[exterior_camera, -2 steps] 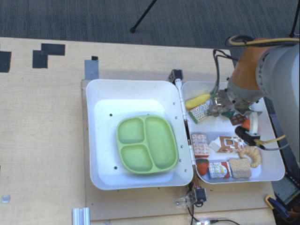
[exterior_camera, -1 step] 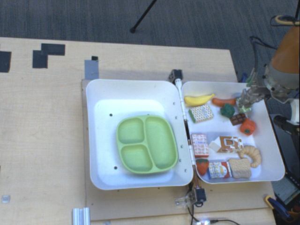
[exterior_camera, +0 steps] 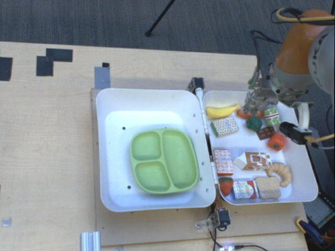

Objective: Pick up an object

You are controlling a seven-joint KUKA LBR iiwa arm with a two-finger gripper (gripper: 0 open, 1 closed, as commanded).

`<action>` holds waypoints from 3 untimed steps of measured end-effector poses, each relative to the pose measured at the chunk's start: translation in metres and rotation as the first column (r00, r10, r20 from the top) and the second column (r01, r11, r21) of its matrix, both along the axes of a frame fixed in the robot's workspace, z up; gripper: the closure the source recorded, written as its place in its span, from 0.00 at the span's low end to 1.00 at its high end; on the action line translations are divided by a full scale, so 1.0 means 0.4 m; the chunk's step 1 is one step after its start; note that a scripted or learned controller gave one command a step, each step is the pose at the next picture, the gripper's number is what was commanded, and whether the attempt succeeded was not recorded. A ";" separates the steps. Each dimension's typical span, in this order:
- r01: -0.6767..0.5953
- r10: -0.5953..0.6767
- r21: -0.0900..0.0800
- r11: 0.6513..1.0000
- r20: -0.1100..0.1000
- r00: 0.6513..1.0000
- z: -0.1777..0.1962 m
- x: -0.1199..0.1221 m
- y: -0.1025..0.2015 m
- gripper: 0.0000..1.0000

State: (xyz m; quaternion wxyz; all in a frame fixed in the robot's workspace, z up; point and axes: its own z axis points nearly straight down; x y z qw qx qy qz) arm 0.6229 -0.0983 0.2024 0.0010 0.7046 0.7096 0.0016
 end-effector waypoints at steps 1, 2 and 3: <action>0.001 -0.001 -0.001 1.000 -0.001 1.000 0.000 -0.001 -0.003 0.00; 0.004 -0.004 -0.001 1.000 0.000 1.000 -0.274 -0.215 -0.038 0.00; 0.003 -0.003 -0.001 1.000 0.002 1.000 -0.248 -0.212 -0.037 1.00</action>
